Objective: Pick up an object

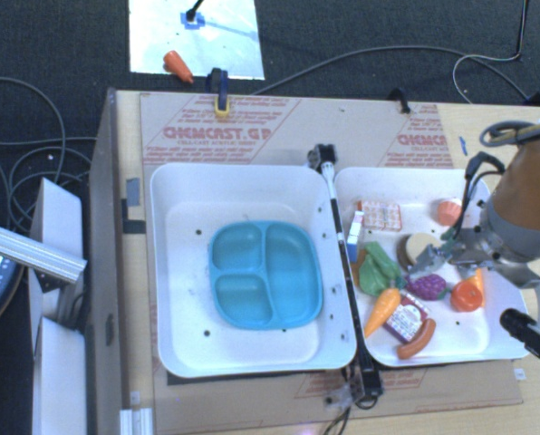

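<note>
The arm [524,198] reaches in from the right over the right bin [451,356], its jaws [430,259] low among the toy foods near the bin's middle; whether they are apart or together cannot be told, and nothing is seen clamped between them. Just beside them lie purple grapes [428,286] and a green leafy piece [376,267]. A carrot [382,310] lies tilted below the green piece, next to a small printed packet [406,318] whose writing is too small to read, and a sausage [418,338] lies near the bin's front edge. An orange piece [467,294] sits right of the grapes, a round orange-red item [448,211] sits near the back wall, and a white pack with a red pattern [380,216] lies at the back left. The left bin [175,270] holds a blue tray [265,274] with three compartments. The surface [288,125] under the bins is a board printed in red with "CHEMCAST GP", repeated at the right, partly hidden by the arm. Beyond the board a pale sheet [225,48] on the dark floor bears a small orange object [178,63]
</note>
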### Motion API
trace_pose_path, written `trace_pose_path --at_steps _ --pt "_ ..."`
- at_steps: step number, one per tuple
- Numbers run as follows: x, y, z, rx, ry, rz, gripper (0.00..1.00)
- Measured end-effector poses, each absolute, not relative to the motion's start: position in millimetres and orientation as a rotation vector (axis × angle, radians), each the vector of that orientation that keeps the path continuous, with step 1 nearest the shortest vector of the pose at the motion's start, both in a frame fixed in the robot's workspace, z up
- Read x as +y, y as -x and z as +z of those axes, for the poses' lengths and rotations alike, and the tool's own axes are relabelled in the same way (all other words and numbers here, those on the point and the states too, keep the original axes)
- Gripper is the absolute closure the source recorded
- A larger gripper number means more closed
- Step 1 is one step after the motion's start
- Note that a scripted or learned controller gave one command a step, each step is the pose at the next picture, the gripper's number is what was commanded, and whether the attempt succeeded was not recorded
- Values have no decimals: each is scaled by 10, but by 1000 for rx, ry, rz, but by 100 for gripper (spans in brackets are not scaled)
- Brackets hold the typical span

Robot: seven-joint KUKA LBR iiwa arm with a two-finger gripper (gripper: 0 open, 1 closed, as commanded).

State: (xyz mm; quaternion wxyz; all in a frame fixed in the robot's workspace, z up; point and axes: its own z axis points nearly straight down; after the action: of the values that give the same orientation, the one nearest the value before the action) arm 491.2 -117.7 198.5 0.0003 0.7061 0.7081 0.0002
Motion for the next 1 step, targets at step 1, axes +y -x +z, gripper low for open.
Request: trace_pose_path --at_steps 1 --pt "-1316 -5246 862 2218 -2216 5 0"
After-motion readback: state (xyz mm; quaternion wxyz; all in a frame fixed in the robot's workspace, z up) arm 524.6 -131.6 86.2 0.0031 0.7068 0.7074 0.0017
